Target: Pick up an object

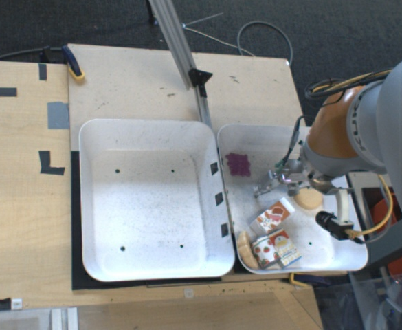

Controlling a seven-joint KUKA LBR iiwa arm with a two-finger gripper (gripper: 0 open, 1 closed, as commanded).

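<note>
Over the right bin (338, 256) the arm (365, 126) is reaching in from the right, orange band sitting above the wrist, gripper (268, 184) hanging low near the bin's middle. Fingers are looking slightly spread with nothing between them, but they're small and blurred, so I can't tell for sure if they're released or clenched

Candidates for the pick are all lying in the right bin:
- purple object (238, 163) sitting on the floor toward the far-left corner, apart from the gripper, nothing around it
- round tan object (310, 199) lying just beside the wrist on its near side, partly crowded by the gripper body
- small red-and-white box (272, 216) lying tilted just below the gripper, not touching the fingers as far as I can see
- second printed packet (277, 248) lying tilted near the front wall, touching or nearly touching the first box
- tan rounded piece (244, 243) pressing against the front-left wall, right beside that packet

So the front cluster is packed tight: two packets plus the tan piece are crowding each other and the wall. A black cable connector (329, 224) is hanging off the arm over the bin's right side, with a yellow cable (379, 220) looping behind it

Left bin (91, 205) is sitting alongside, its wall touching the right bin's. A grey metal pole (176, 36) is slanting down from the top and ending at the seam between the bins
</note>
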